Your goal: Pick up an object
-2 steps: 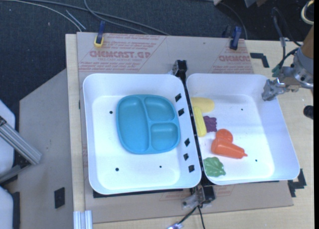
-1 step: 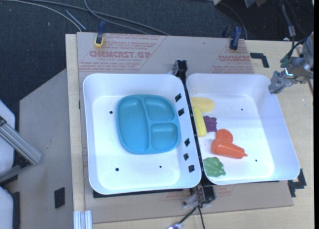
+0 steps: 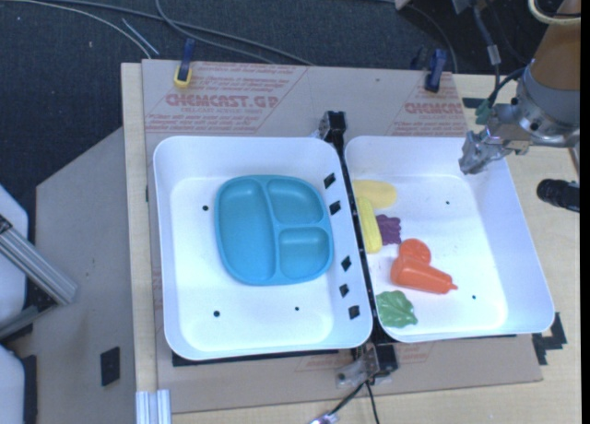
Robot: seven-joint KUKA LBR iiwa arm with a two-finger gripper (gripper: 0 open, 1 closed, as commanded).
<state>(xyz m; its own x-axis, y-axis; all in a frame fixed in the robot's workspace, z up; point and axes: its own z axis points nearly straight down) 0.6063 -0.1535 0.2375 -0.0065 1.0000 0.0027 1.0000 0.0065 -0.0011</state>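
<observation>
The right bin (image 3: 493,229) holds several toy foods along its left side. A yellow piece (image 3: 376,194) lies at the top, with a yellow corn cob (image 3: 369,225) below it and purple grapes (image 3: 389,228) beside that. An orange carrot (image 3: 422,277) and a red-orange pepper (image 3: 414,251) sit lower down. A green leafy piece (image 3: 395,308) lies at the bin's near left corner. My gripper (image 3: 475,159) hangs over the right bin's far right corner, well away from the toys, with nothing seen in it.
The left bin (image 3: 184,238) holds a blue sectioned plate (image 3: 273,228). A black divider with clips (image 3: 343,219) runs between the bins. Clamps (image 3: 185,72) hold the cardboard base at the back. Cables lie on the dark floor behind.
</observation>
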